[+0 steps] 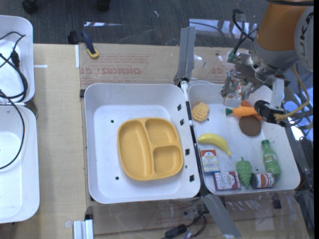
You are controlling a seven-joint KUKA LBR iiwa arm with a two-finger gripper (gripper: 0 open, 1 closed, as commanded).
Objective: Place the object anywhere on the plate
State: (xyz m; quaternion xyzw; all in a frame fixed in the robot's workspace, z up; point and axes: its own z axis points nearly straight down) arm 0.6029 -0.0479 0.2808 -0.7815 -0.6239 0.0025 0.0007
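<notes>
While sectioned, yellow plate (149, 149)

arm (286, 21): cut off by top and right edges | tool (233, 94): finger state too small to tell | carrot (244, 111): right end hidden behind black part | carton (227, 180) labels: print too small to read

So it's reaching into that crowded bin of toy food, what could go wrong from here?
The gripper hangs right by the carrot and the brown disc, so it may nudge or grab the wrong piece. Anything lifted must also cross the wall between the bins to reach the yellow plate, and could slip off on the way.
</notes>
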